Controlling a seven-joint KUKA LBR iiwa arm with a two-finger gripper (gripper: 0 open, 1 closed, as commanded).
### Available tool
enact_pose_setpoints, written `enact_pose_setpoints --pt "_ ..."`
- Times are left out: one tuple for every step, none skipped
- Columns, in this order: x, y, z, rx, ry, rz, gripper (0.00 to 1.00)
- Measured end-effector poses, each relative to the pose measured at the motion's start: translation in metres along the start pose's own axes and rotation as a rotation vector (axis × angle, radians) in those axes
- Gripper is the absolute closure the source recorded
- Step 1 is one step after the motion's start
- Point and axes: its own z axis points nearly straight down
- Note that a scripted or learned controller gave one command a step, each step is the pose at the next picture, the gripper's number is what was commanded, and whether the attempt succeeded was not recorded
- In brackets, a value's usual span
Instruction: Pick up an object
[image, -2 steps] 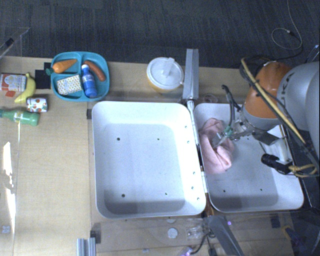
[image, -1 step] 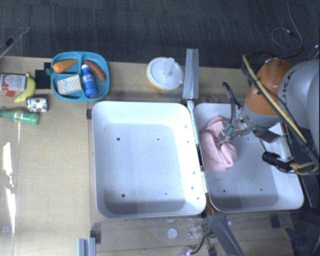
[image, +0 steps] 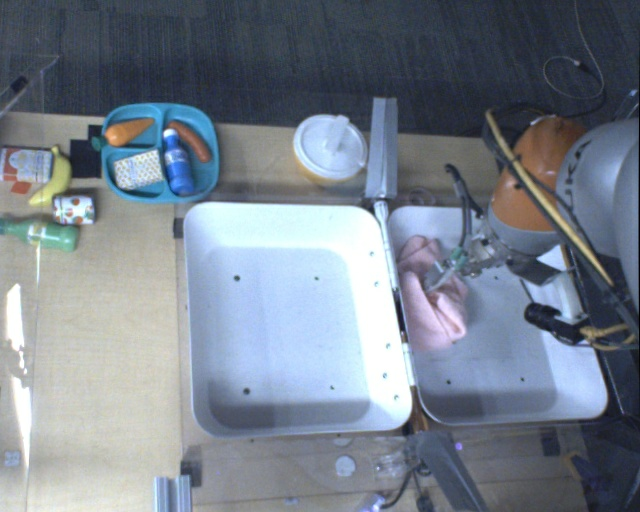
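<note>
Cloth (image: 432, 300) seemingly right under jaws

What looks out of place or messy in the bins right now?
Only the pink cloth: it lies crumpled against the left wall of the right bin, with the tool down on it. Nothing looks spilled or broken.
</note>
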Motion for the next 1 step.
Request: enact_pose_setpoints --pt "0.0004 0.0024 -0.0109 -0.005 -0.002 -0.001 1.00"
